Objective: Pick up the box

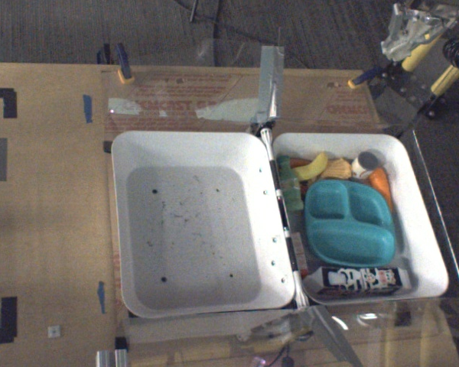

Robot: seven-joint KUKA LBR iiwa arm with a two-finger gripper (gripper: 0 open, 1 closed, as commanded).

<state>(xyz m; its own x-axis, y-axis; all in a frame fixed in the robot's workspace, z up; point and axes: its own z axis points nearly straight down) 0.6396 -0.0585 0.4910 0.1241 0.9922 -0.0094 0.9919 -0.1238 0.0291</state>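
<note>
The box [363,279] is a long dark carton with white print. It lies flat along the near wall of the right bin [427,228], just below a teal divided plate [349,222]. My gripper [415,30] is at the top right corner of the view, high above the floor beyond the right bin's far corner and well away from the box. Nothing is seen in its grasp.
A yellow banana [313,167], an orange carrot [380,183], green blocks [291,191] and a small dark round item [366,161] crowd the far end of the right bin. The left bin [190,220] holds only specks. A blue-and-yellow clamp [364,78] sits on the bench edge.
</note>
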